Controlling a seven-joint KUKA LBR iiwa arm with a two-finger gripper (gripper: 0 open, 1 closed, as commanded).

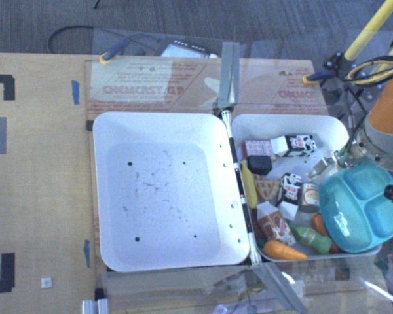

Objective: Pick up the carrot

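Jaws state unclear, hidden behind teal housing; carrot partly visible, right bin.

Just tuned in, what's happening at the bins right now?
The arm reaches in over the right bin, which is crowded with small items and a large teal tray. The carrot lies untouched near the bin's front edge, beside a green vegetable. Nothing is visibly held. The left bin sits alongside.
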